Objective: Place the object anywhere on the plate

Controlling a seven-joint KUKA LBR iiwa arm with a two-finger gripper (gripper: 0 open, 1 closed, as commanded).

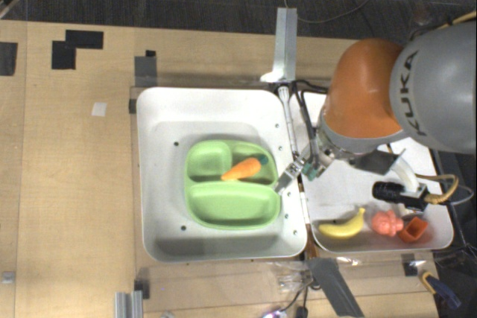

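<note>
The orange plastic carrot [241, 170] lies in the green divided plate [231, 205]; the gripper [292, 173], its state unclear, hovers just beside and could nudge it off.

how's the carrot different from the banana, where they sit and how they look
The carrot is orange with a green tip; the banana is yellow. The carrot lies on the green plate in the left bin, across the plate's upper compartments; the banana lies straight on the floor of the right bin, near its front edge. The carrot is straight and tapered; the banana curves upward at both ends. Both look like toy food, each lying flat, apart from the gripper.
</note>
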